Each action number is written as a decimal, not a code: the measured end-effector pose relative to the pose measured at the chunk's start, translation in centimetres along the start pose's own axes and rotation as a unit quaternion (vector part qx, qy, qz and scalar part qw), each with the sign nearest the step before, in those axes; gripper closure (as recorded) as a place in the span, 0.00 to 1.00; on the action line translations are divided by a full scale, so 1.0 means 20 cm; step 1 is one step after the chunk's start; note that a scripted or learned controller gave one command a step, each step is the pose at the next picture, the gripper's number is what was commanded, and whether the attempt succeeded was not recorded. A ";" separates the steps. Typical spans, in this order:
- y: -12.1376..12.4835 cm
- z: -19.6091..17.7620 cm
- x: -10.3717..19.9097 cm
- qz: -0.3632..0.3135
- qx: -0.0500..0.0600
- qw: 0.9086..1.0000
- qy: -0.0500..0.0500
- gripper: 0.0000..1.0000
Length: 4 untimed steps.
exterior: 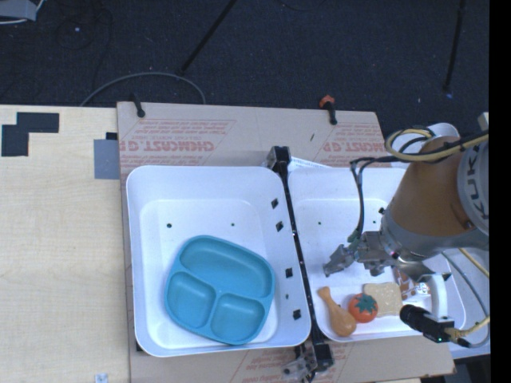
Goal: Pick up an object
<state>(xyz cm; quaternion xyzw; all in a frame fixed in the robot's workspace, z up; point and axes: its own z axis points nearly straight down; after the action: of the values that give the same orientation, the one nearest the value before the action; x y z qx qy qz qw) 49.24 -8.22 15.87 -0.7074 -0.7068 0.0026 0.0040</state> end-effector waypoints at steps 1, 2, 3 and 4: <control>-0.03 0.22 0.00 0.000 0.000 1.000 0.000 0.00; -0.02 0.16 -0.01 0.004 -0.001 1.000 0.000 1.00; -0.01 -0.11 -0.06 0.002 -0.005 1.000 -0.001 1.00; 0.04 -0.35 -0.06 -0.001 -0.005 1.000 -0.001 1.00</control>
<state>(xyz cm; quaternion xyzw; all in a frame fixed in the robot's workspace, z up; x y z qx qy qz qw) 50.17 -9.35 22.89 -0.7069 -0.7073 -0.0004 -0.0005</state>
